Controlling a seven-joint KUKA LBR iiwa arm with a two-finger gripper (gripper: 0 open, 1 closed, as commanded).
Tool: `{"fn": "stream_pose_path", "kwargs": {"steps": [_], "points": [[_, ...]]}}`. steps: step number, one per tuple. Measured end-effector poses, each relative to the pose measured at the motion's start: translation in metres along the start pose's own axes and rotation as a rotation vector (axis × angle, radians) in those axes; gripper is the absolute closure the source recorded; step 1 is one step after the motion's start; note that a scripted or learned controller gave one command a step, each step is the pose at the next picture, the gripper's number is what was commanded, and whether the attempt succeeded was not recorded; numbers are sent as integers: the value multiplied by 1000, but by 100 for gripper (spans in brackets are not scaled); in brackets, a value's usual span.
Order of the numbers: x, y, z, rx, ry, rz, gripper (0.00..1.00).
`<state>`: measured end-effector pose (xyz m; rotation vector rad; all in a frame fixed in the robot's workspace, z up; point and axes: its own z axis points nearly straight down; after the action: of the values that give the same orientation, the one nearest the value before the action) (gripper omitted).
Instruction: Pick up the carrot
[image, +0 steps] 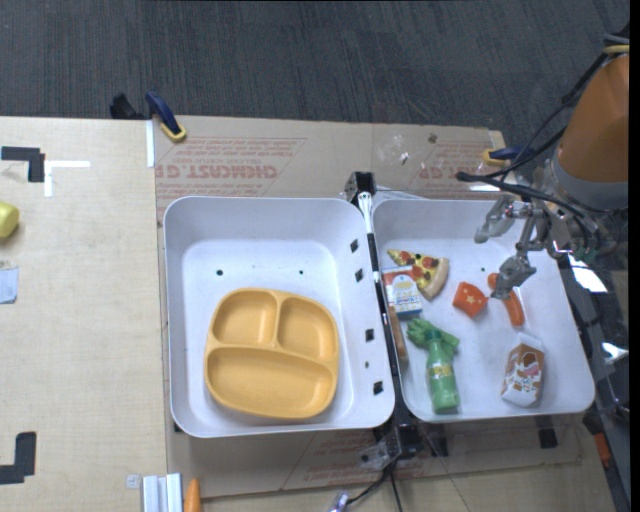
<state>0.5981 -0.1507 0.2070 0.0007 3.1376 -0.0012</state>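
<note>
The carrot (514, 309) is a small orange stick lying at a slant on the floor of the right bin (470, 218), towards its right side. My gripper (510, 274) hangs right over the carrot's upper end, reaching in from the right under the orange-banded wrist. The grey gripper body hides that upper end, so I cannot make out whether the carrot is being touched.
A red-orange pepper (469, 299) sits just left of the carrot. The right bin also holds a pizza slice (422, 270), a small carton (403, 294), a green bottle (440, 372) and a brown pouch (524, 375). A yellow divided plate (272, 352) lies in the left bin (260, 215).
</note>
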Motion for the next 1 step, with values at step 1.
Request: {"fn": "stream_pose_path", "kwargs": {"steps": [1], "points": [[73, 53, 77, -1, 3, 34, 0]]}}
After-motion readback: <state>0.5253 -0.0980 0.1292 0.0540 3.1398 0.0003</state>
